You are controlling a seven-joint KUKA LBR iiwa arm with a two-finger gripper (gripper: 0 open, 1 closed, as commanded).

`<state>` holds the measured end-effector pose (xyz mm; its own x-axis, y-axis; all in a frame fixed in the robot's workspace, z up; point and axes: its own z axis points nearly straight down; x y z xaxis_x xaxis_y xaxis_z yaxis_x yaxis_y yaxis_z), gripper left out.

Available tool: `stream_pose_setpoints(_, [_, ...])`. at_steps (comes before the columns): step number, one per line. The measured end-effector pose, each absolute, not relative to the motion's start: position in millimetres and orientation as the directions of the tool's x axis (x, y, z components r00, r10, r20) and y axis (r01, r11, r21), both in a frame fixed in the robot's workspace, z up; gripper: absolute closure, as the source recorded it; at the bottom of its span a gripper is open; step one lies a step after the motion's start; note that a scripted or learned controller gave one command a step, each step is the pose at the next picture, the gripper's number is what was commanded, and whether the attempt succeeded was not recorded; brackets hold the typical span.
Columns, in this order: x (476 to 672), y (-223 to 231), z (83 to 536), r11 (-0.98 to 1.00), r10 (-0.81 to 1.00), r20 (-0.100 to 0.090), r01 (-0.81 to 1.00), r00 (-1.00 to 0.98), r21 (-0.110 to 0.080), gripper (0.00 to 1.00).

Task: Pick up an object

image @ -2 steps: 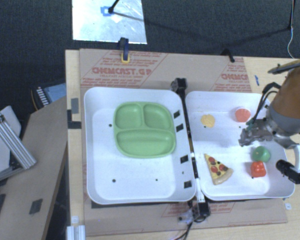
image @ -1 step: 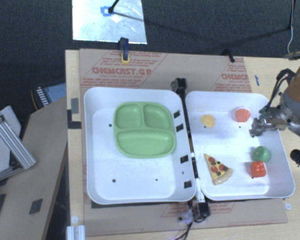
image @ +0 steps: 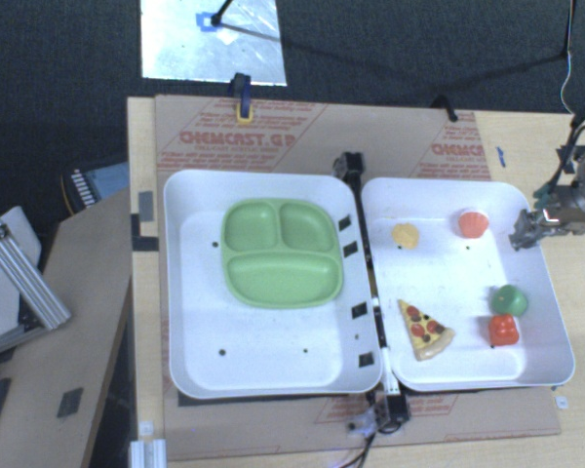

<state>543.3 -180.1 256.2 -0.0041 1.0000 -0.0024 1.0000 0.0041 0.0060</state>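
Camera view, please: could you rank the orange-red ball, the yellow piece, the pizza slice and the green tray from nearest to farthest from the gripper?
From the gripper at the right bin's far right edge:
1. Orange-red ball, right bin, far side.
2. Yellow piece, further left, same bin.
3. Pizza slice, right bin, near side.
4. Green tray, left bin.

Two white bins side by side on the bench (image: 302, 125). Left bin (image: 190, 359): a green divided plate (image: 281, 253) lying flat at its centre. Right bin (image: 546, 359): a small yellow piece (image: 405, 234) at upper left, an orange-pink round piece (image: 473, 224) at upper right, a pizza slice (image: 424, 330) near the lower left, a green ball (image: 509, 299) just above a red piece (image: 504, 331) at the right wall. End effector (image: 528, 228) at right of the frame, over the right bin's upper right rim, apart from all pieces. Shiny sheet (image: 213, 27) at upper left, beyond the bench.
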Motion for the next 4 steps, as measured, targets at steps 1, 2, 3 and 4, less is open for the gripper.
stream_pose_setpoints(1, [545.0,-126,262,0.009,1.0,0.001,1.0,-0.009,0.003,1.0])
stream_pose_setpoints(2, [550.0,-79,258,0.009,1.0,0.001,1.0,-0.009,0.002,1.0])
stream_pose_setpoints(3, [539.8,-30,261,0.01,1.0,0.002,1.0,-0.01,0.001,1.0])
stream_pose_setpoints(4, [524.5,24,253,0.01,1.0,0.002,1.0,-0.01,0.0,1.0])
